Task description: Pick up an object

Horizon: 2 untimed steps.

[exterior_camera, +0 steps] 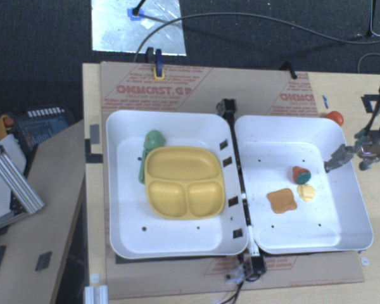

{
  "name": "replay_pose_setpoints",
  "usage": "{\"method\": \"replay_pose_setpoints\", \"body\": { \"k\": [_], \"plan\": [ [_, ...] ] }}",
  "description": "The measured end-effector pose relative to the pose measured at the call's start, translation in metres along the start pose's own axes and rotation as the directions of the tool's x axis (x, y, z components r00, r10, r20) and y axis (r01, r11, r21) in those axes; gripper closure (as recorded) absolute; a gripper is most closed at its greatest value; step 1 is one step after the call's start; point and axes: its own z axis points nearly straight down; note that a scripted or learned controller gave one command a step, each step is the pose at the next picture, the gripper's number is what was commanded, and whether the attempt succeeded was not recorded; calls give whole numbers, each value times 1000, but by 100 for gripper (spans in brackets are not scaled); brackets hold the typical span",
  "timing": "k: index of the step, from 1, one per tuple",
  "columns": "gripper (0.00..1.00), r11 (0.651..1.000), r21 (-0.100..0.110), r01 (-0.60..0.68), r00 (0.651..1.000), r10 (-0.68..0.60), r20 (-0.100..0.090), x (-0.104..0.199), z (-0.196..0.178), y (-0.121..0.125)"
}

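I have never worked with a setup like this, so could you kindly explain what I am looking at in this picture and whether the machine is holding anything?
This is a single camera fixed above a bench, looking down at a slant. Two shallow white bins sit side by side on a cardboard sheet. The left bin holds a yellow divided tray, with a green object partly tucked under its upper left edge. The right bin holds three small things close together: a flat orange-brown piece, a small pale yellow piece, and a red and teal piece. The machine is a robot arm reaching in from the picture's right; its gripper is the grey part over the right bin's right side, near those small things. I see nothing between the jaws, and the picture is too coarse to tell how they stand.
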Motion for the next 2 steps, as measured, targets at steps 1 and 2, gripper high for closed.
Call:
{"method": "replay_pose_setpoints", "body": {
  "k": [1, 2],
  "plan": [
    [0, 1000, -11, 4, 1000, -4, 2, 1, -6, 2],
    [0, 1000, -7, 1, 1000, -1, 1, -4, 54, -3]
  ]
}}
